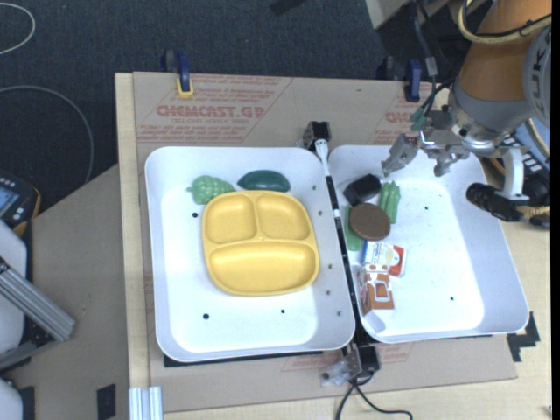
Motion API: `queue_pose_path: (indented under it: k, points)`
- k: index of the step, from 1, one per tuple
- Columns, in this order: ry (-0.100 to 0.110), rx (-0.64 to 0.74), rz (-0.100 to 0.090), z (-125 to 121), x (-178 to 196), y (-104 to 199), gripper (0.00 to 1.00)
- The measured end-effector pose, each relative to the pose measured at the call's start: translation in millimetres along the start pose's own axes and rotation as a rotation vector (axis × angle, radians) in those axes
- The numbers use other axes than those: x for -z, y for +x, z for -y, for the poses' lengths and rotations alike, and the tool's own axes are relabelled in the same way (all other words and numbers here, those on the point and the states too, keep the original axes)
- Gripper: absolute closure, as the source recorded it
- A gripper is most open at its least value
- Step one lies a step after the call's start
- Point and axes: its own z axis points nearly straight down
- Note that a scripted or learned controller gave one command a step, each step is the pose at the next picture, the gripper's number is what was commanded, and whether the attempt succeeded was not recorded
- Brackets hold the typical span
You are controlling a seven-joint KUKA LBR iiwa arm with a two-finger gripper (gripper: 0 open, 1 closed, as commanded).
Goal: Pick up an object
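Pincer [419, 155] hangs spread open over the far edge of the right bin [472, 269], nothing between its fingers. Candidate objects sit along that bin's left side: black piece [361, 186], brown disc [369, 221], green item [389, 199], red-white packet [381, 274].

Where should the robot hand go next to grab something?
Probably down and a little left. The end effector hangs open above the right bin with nothing between its fingers, and the black block and green thing lie just below it.
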Motion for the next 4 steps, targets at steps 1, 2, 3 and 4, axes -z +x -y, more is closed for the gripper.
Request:
queue_pose_path:
  k: [1,2,3,4]
  points:
    - [-0.021,0.002,0.004,-5.0,171.3,-0.3,0.00]
    - [-0.024,-0.004,0.007,34.9,328.4,-31.9,0.00]
    - [-0.001,0.002,-0.001,118.9,318.1,-2.4,0.00]
    - [0.001,0.010,-0.002,144.8,316.8,91.2,0.00]
